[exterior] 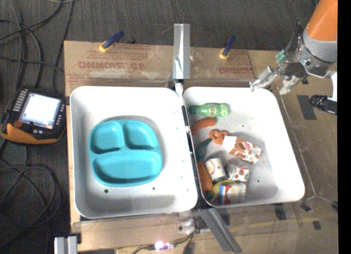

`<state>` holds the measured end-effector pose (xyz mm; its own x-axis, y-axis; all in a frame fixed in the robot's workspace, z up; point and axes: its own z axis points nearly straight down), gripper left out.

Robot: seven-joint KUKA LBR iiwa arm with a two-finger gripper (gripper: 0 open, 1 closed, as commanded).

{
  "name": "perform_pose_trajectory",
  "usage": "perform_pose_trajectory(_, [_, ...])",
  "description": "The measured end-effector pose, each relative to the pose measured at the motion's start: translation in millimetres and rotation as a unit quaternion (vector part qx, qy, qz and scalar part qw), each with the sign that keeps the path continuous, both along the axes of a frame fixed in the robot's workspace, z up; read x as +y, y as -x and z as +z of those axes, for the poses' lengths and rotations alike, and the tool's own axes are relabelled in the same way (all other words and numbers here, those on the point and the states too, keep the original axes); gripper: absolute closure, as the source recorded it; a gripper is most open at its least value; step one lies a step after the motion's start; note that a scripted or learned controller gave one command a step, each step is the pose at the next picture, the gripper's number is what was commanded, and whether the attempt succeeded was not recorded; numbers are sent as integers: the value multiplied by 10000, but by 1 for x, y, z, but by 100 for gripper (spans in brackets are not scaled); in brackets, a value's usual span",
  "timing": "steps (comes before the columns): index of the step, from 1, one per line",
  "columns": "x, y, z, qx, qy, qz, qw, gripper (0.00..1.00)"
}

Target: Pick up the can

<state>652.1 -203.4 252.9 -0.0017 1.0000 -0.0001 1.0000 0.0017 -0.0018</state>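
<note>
Desk of brown board carries faint reversed red lettering, unreadable, above dark carpet with cables. Left bin holds a blue divided plate. Right bin holds the can, white with a reddish label, at 7 o'clock among cartons. Hand hovers at the bin's 1 o'clock corner, fingers spread, gripping nothing.

From my seat I see the divided plate lying in the left bin; the right bin holds a bottle at the back, a carton mid-bin, and cans clustered at the front (touching one another), with the gripper beyond its back right corner
</note>
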Motion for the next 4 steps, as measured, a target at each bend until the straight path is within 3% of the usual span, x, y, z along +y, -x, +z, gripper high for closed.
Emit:
perform_pose_trajectory(1, [-1, 62, -152, 3, -5, -854, 9963, 0])
perform_pose_trajectory(2, [17, 113, -162, -82, 4, -2707, 9626, 0])
perform_pose_trajectory(3, [8, 161, -162, -99, -12, -4305, 9025, 0])
perform_pose_trajectory(4, [7, 164, -154, -67, 5, -4311, 9023, 100])
